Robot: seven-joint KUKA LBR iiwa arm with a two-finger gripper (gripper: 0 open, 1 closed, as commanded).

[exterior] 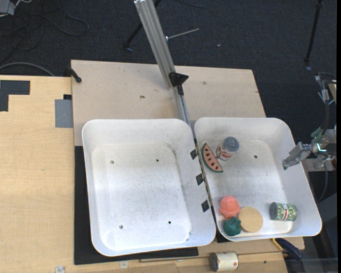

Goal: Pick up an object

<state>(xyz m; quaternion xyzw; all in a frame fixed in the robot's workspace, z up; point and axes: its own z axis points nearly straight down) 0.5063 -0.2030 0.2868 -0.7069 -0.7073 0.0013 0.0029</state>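
The right bin holds several small objects. A watermelon slice lies against its left wall, with a small red-labelled can with a grey lid beside it. Near the front sit a pink-red lump, a dark green piece, a tan round disc and a green can on its side. My gripper hangs over the bin's right rim, level with the watermelon slice and apart from every object. Nothing shows in its grasp.
The left bin lies beside the right one, with black clips along the shared wall. A slanted aluminium post rises behind the bins. A small cylinder lies on the bench in front of the right bin.
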